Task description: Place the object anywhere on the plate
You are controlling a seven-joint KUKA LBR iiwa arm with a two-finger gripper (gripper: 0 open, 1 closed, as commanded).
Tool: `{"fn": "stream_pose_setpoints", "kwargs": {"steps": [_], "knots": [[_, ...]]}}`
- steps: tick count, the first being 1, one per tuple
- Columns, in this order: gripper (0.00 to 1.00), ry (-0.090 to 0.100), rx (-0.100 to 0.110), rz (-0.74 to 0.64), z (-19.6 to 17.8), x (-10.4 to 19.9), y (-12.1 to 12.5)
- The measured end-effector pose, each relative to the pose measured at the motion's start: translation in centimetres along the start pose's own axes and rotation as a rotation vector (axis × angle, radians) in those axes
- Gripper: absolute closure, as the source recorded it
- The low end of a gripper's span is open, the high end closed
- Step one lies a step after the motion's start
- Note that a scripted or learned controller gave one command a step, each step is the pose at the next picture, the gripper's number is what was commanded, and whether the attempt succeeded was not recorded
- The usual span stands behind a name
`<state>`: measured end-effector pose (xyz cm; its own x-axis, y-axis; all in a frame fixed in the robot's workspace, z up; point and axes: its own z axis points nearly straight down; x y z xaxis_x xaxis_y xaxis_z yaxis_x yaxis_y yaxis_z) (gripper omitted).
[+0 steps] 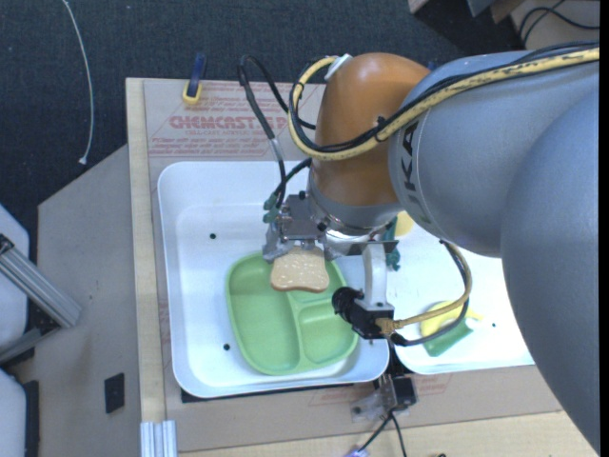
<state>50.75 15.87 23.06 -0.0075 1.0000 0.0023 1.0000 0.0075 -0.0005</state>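
The arm (514, 150) is clad in smooth grey casing, broken by a rounded orange band (366, 131) above the wrist, and part of a dark letter is seen printed on the grey shell beside it. A yellow cable paired with a black one is run along the casing and looped around the orange section, while further black cables are draped down the near side. Below the band a metal wrist block (314, 219) with small fittings is seen, and a black connector (357, 314) is attached to a white bracket
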Motion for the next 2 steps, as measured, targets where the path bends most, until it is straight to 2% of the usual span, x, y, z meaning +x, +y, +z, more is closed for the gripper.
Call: {"fn": "stream_pose_setpoints", "kwargs": {"steps": [1,2], "knots": [[1.00,-0.003,0.000,0.007,0.67,0.46,0.93],[0.00,-0.002,0.000,0.007,0.63,0.44,0.91]]}}
